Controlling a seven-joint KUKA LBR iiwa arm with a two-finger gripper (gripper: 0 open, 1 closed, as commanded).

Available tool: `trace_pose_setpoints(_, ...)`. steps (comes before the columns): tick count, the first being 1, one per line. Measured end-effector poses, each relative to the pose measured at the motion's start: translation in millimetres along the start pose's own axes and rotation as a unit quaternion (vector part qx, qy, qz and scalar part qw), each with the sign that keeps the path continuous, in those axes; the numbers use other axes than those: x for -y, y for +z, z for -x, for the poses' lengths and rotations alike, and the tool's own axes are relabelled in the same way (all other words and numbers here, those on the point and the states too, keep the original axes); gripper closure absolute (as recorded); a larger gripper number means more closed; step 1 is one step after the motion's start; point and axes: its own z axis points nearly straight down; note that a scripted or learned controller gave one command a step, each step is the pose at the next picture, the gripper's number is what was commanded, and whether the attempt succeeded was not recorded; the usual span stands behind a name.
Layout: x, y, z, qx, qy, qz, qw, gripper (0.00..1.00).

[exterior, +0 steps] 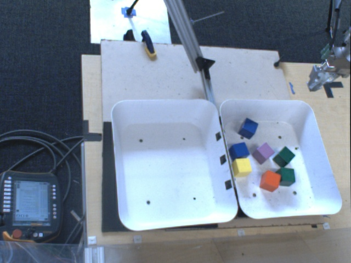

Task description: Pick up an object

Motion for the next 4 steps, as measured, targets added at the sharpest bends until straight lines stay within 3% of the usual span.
trace_pose_setpoints(4,66.2,31.5,-213.9,-0.002,-0.003,-0.004,1.0000,1.00)
